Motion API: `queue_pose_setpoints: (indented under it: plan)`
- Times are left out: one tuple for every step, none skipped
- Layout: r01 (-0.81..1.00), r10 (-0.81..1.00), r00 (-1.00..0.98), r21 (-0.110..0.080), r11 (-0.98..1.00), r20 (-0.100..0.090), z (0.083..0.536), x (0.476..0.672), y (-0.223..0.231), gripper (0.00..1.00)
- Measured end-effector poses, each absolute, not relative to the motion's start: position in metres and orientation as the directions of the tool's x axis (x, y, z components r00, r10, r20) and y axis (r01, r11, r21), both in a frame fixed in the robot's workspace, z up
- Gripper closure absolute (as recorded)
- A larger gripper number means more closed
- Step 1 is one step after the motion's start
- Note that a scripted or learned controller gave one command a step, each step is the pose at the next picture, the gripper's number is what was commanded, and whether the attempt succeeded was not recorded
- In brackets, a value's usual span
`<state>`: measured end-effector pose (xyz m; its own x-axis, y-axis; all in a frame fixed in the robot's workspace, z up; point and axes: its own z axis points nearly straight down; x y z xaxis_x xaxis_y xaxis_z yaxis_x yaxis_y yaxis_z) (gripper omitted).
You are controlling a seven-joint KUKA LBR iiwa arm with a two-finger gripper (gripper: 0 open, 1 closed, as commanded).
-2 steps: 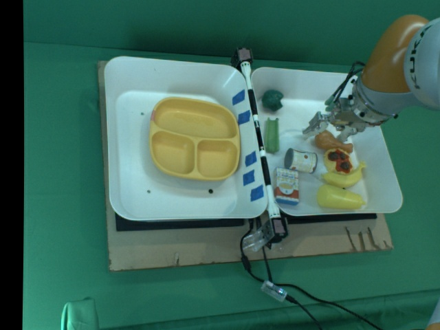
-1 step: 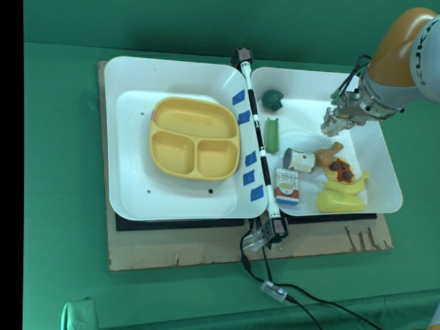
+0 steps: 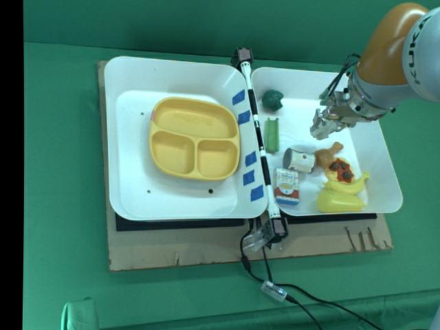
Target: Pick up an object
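The brown chicken drumstick (image 3: 328, 152), a small toy with a pale bone end, lies flat in the right white bin (image 3: 375, 139), just below my gripper (image 3: 320, 130) and apart from it; I cannot tell how my gripper is set. Near it, further below my gripper, are a small can (image 3: 299, 160) on its side, a pizza slice (image 3: 339, 170), a banana (image 3: 350, 183), a yellow pepper (image 3: 339, 201) and a carton (image 3: 287, 186), with a green stick (image 3: 272, 134) and broccoli (image 3: 273, 100) to the left. Beyond those, the left white bin (image 3: 130, 157) holds a yellow divided plate (image 3: 195, 137), and both bins sit on cardboard (image 3: 206, 256) over the green tabletop (image 3: 62, 184).
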<state>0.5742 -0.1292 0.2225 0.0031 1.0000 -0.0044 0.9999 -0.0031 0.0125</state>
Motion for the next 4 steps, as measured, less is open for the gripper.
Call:
queue_pose_setpoints:
  plan:
    - [1.0, 1.0, 0.004, 0.013, -0.004, -0.004, 0.241, 0.573, -0.107, 1.0]
    - [1.0, 1.0, 0.004, 0.013, -0.004, -0.004, 0.241, 0.573, -0.107, 0.0]
    - [1.0, 1.0, 0.007, 0.022, -0.007, -0.006, 0.188, 0.547, -0.139, 0.0]
    - [0.999, 1.0, 0.014, 0.037, -0.013, -0.012, 0.204, 0.55, -0.142, 1.0]
